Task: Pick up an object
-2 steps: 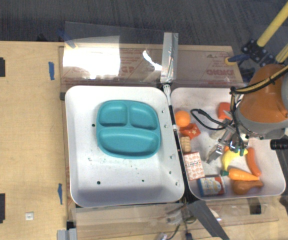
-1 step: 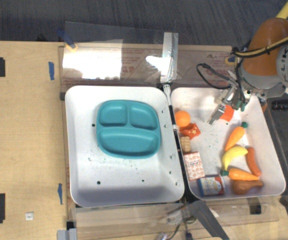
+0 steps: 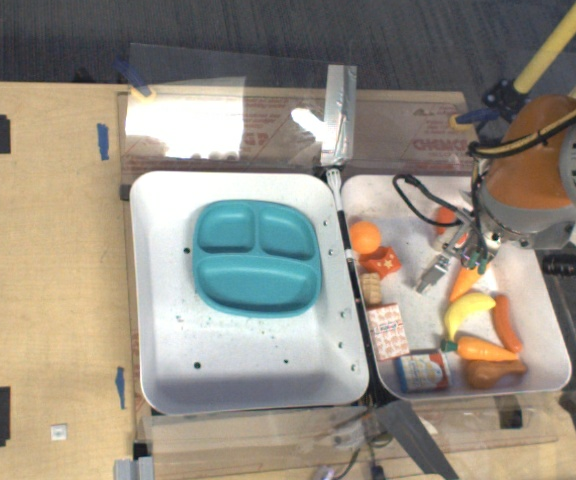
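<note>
The two shallow white plastic bins (image 3: 158, 268) look smooth and a bit shiny. The teal plastic plate with three parts (image 3: 258, 258) looks smooth and matt. The flat tan wooden surface (image 3: 48, 298) looks dull and a little grainy. Behind the bins, a clear plastic sheet (image 3: 183, 118) shines bright with glare. The round orange toy fruit (image 3: 365, 237) and the curved yellow toy banana (image 3: 468, 313) look like smooth plastic. The small silver metal hand (image 3: 436, 271) looks shiny.
</note>
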`<action>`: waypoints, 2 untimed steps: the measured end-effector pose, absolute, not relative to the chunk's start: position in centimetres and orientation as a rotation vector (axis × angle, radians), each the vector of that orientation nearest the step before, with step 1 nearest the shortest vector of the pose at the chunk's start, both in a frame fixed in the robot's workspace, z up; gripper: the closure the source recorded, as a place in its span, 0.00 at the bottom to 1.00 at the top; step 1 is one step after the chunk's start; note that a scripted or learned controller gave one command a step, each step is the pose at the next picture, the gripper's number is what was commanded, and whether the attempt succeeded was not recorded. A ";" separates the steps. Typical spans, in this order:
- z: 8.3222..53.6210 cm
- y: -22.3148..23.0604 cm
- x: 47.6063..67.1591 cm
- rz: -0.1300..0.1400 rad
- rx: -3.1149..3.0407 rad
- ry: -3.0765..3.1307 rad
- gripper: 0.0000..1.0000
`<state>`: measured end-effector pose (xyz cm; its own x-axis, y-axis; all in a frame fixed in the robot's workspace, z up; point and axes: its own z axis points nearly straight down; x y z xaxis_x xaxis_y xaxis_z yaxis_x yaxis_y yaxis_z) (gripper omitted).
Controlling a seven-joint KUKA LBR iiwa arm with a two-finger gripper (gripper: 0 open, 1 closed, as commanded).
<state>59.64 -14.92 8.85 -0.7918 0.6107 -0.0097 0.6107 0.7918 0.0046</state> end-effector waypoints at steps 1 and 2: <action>8.9 -14.4 53.7 0.003 1.106 2.929 0.00; 9.0 -12.3 49.8 0.003 1.166 2.904 0.00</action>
<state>49.83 -12.33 8.98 -0.7222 0.6916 -0.0112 0.6915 0.7223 0.0064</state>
